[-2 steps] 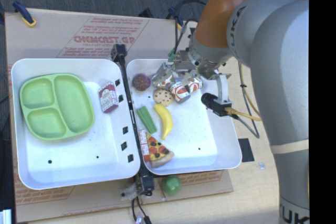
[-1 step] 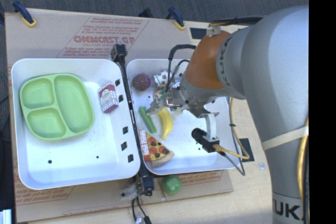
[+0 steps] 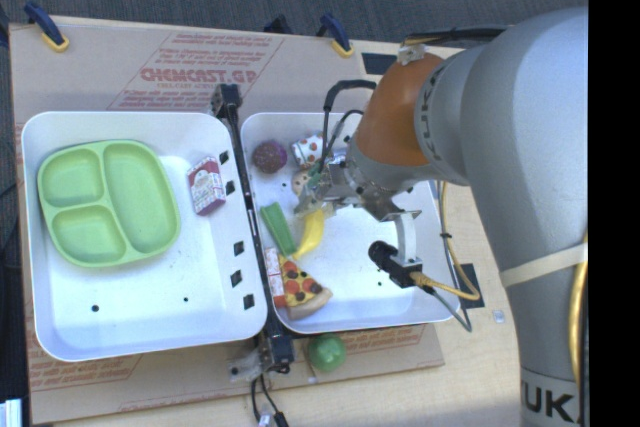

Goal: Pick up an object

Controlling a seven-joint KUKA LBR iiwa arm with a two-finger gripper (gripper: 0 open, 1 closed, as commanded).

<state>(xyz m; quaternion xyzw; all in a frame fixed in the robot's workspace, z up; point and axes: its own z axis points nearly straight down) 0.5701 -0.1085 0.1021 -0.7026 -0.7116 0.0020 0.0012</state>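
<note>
L bin [image 3: 60, 315]: green divided plate [image 3: 108, 203] at its left, small red carton [image 3: 206, 186] just right of the plate, near the divider. R bin [image 3: 400, 310]: green strip [image 3: 279, 227] & pizza slice toy [image 3: 297, 287] along its left wall, purple ball [image 3: 269, 156] and white cup w/ red dots [image 3: 307, 150] at the back. Banana [image 3: 313, 231] mid-bin, right under the hand [image 3: 325, 187]. Can't tell if hand is open, closed or gripping. Green ball [image 3: 325, 351] sits on the table, outside the bins, front edge.

Single fixed camera above the bench [image 3: 70, 45], looking down at a slant on both bins [image 3: 60, 315]; arm [image 3: 520, 115] enters from right.
</note>
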